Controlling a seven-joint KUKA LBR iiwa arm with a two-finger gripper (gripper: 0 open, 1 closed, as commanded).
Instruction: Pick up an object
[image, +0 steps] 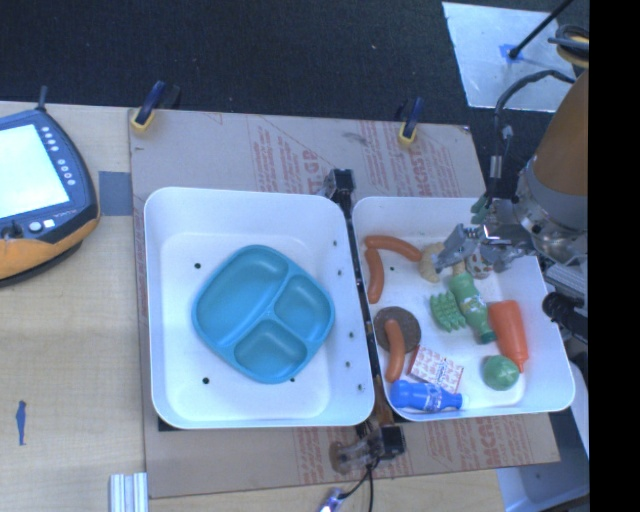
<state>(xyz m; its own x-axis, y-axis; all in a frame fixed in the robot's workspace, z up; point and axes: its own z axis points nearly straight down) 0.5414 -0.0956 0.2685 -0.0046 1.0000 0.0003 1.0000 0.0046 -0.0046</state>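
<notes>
In the right bin (560, 400), the tool (462, 248) hovers by the green bottle (470, 305); its grip state cannot be told.

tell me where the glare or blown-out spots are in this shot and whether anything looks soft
Camera view: the handheld screen at far left is washed out nearly white; the right bin is bright and loses edge detail along its rim; the gripper and the toys beneath it look slightly soft; the blue divided plate in the left bin is evenly lit, with only a faint shadow.

Robotics lab: clamped cardboard (300, 160) bench, teach pendant (40, 195) (left), 2 bins.
</notes>
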